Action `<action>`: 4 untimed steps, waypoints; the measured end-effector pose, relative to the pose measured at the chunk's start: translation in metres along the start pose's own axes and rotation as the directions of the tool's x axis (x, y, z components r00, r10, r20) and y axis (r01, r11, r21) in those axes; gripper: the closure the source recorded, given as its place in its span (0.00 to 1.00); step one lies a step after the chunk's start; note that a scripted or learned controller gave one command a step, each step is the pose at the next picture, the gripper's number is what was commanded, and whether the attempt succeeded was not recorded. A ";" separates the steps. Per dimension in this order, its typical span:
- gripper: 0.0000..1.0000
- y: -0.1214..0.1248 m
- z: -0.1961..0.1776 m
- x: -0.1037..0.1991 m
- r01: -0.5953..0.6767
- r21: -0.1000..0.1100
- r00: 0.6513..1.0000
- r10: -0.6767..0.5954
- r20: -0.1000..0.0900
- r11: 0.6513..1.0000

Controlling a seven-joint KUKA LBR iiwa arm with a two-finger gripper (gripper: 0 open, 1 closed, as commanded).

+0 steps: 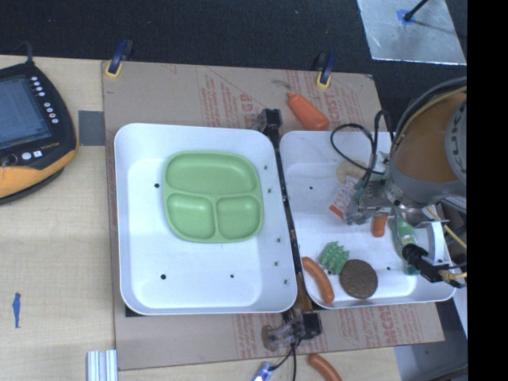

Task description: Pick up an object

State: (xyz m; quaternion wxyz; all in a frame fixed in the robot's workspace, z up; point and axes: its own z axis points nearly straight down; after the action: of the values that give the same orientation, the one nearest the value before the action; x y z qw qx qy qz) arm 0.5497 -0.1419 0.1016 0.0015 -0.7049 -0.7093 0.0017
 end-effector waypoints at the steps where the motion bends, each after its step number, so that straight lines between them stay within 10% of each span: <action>1: 0.00 0.000 0.000 0.000 0.000 0.000 1.000 0.000 0.000 1.000; 3: 0.00 0.090 0.009 0.017 -0.001 -0.001 1.000 0.001 -0.001 1.000; 4: 1.00 0.090 -0.001 0.017 0.004 0.002 1.000 -0.004 0.000 1.000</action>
State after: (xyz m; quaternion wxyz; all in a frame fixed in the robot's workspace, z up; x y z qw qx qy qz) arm 0.6393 -0.1247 0.1021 0.0023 -0.7036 -0.7106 0.0022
